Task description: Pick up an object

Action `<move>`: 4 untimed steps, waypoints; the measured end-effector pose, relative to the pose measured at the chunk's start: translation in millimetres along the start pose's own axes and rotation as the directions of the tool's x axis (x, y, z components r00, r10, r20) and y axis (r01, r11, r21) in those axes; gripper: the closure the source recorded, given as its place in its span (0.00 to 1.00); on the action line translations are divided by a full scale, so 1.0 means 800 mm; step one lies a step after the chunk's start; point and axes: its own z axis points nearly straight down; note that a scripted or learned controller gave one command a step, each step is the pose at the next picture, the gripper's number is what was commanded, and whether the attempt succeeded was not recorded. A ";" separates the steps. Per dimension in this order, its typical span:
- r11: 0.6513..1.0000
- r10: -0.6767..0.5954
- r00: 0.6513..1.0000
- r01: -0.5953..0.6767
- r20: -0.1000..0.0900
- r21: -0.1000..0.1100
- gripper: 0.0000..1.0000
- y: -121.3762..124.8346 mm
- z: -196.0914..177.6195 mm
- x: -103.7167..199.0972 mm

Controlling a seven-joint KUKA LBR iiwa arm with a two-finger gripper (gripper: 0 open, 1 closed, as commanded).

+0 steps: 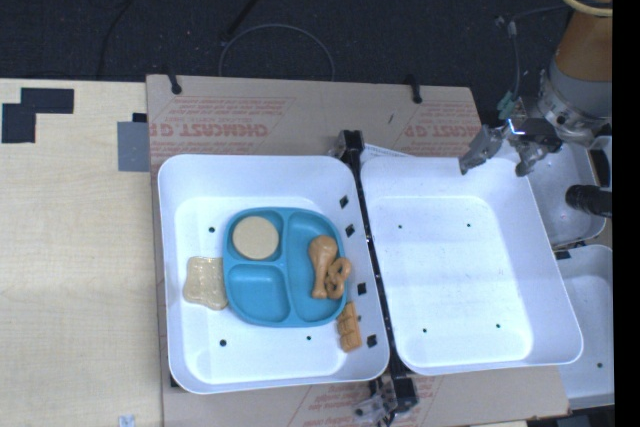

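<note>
Object candidates lie in the left bin (200, 195), which sits at 9 o'clock of the right bin (545, 245); the two bins touch along a black centre divider (365, 245). A blue divided tray (262, 295) rests on the left bin's floor. Its compartment at 10 o'clock holds a round tan disc (254, 237). Its compartment at 3 o'clock holds a tan drumstick-shaped piece (322, 262) with a pretzel-shaped piece (338, 277) touching it. A pale waffle-like piece (205, 282) lies on the bin floor, touching the tray's edge at 9 o'clock. A small tan piece (348, 327) lies on the bin floor just beside the tray's corner at 5 o'clock. The arm (583, 45) enters at 2 o'clock of the frame, and its wrist points down toward the surface. The tool (498, 153) hangs over the rim of the right bin at that bin's 1 o'clock corner, well apart from all items. Its two fingers (477, 151) are spread apart, with nothing between them. Both bins rest on a cardboard sheet (300, 115).
</note>
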 end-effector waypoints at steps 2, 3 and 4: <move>1.000 -0.001 1.000 0.001 0.001 -0.006 0.00 0.006 0.051 -0.009; 1.000 -0.001 1.000 0.001 0.000 -0.006 0.00 0.008 0.131 -0.004; 1.000 0.000 1.000 0.000 0.000 -0.006 0.00 0.003 0.187 0.003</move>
